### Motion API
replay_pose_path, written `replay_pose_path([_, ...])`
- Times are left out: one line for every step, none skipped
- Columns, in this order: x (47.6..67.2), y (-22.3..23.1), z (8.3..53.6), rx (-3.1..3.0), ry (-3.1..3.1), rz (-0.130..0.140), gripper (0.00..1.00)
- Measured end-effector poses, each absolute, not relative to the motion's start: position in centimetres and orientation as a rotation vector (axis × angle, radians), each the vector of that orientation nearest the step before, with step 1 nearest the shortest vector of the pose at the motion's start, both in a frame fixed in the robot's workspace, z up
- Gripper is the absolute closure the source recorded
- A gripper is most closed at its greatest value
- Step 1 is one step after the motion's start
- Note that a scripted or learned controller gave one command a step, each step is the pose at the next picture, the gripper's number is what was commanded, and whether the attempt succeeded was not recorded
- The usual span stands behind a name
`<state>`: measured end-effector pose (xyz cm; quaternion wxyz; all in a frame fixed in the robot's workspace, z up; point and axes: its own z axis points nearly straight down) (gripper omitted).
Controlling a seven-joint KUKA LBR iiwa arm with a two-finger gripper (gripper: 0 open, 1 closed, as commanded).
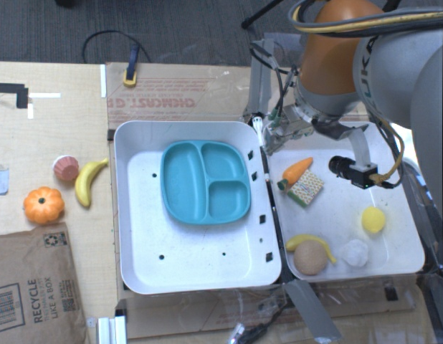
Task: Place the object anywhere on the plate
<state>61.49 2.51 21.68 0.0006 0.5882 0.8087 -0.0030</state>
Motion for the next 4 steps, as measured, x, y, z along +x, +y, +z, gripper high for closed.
replay_pose_path([62.6,2.8,19.1,1.719,2.63,-0.004,1.0])
replay_pose_path([62.7,2.7,20.0,1.719,2.628,-0.005,1.0])
replay_pose_path([62.8,2.5,20.9,1.72,2.626,-0.006,1.0])
replay_pose_path([63.7,6.7,19.1,1.529,2.743,-0.002,1.0])
